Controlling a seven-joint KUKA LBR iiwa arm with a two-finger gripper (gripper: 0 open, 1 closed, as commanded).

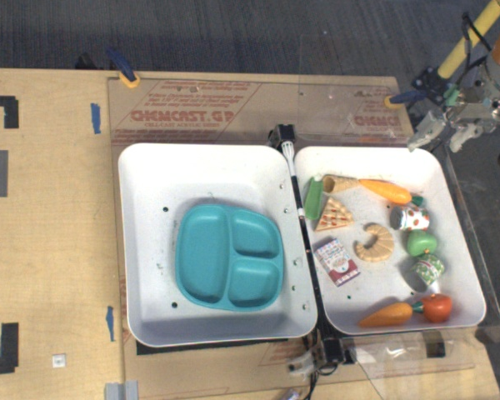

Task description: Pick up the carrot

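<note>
Orange tapered toy carrot lies near the front edge of the right white bin, its top touching a red tomato. Gripper hangs outside that bin, beyond its far right corner, well apart from the carrot; cannot tell if fingers are apart or together. Left white bin holds a teal divided plastic plate.

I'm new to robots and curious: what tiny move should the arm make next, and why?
Probably swing left and down toward a carrot in the right bin. The gripper hangs outside that bin's upper right corner, gripping nothing, and this carrot lies nearest; another carrot lies at the bin's bottom edge.
</note>
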